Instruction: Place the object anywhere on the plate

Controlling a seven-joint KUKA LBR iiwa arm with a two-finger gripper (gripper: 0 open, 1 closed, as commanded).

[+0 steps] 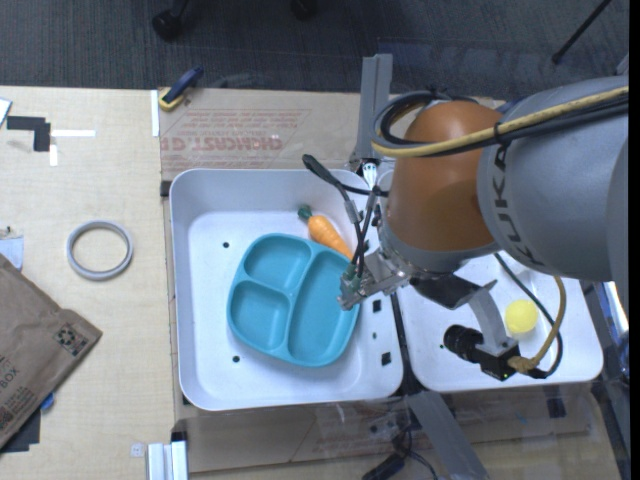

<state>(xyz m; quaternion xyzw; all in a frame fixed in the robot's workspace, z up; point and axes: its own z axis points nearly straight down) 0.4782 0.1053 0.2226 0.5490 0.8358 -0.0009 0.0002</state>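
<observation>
I cannot tell whether the fingers are apart or together; the gripper (352,290) is a small dark tip hanging over the right edge of the blue three-compartment plastic plate (292,311), and nothing is visibly held in it. Above it rises the grey arm with its orange band (440,188), reaching in from the right and covering much of the right white bin (575,363).

The plate lies tilted in the left shallow white bin (200,268). The small orange toy carrot with a green top (325,230) lies on the bin floor, touching or just beside the plate's upper right rim; I cannot tell whether any of it rests on the rim. A small yellow ball (521,317) sits in the right bin, near the arm's cables. On the desk (80,168) to the left lie a grey tape ring (100,249) and a brown cardboard piece (35,353).

I judge the task to be at the approach stage, with the carrot the likeliest object. Next I would need to bring the gripper over the carrot, grasp it across its narrow body, lift, and release it over any compartment.
</observation>
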